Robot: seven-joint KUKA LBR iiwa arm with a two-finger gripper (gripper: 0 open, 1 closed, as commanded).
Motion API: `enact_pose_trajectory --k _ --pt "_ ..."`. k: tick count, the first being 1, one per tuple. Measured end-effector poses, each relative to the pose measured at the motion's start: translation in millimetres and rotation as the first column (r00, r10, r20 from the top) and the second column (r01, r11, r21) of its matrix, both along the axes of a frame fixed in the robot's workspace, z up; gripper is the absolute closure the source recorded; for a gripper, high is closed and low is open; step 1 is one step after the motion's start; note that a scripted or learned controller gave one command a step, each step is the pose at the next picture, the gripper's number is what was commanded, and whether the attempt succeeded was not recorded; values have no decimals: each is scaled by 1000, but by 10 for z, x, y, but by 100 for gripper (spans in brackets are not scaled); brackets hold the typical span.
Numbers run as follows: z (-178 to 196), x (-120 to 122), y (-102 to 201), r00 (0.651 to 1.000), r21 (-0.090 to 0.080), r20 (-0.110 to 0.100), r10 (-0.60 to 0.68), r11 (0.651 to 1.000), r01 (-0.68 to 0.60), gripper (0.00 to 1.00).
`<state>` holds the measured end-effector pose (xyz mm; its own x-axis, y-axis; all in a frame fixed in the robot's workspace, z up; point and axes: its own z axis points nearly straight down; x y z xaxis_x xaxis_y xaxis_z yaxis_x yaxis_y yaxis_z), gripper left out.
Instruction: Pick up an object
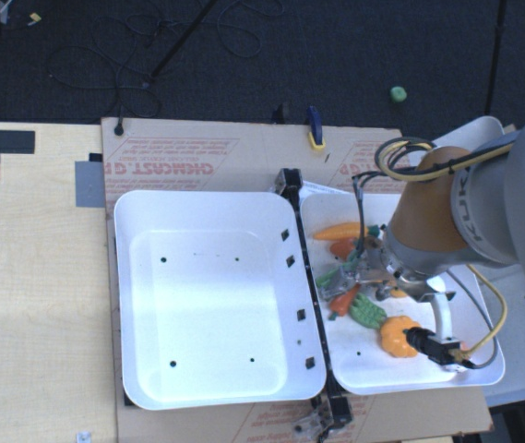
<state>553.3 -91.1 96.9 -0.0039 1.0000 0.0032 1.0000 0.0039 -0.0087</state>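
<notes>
Now the reach: arm low over the right bin, nothing shown lifted.

Largest first, the grey KUKA arm with its orange band reaches in from the right and hangs over the right-hand shallow white plastic bin, beside the left-hand shallow white plastic bin. Under the wrist lies a loose cluster: a long orange carrot-shaped toy near the bin's far side, a green leafy toy nearer, a rounded orange-yellow fruit-shaped toy just beside it, and a small red piece by the divider. The two-finger gripper sits amid them, but whether it is released or clenched cannot be told. Judged from this, the approach is in hand; the next move calls for settling on one toy, closing and lifting straight.
</notes>
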Motion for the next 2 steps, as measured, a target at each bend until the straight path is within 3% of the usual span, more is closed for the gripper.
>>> enact_pose_trajectory --k 1,2 --pt "156 -7 -39 1000 -2 2 -9 1000 9 100" --pt "-19 916 26 1000 -8 21 0 1000 0 100"
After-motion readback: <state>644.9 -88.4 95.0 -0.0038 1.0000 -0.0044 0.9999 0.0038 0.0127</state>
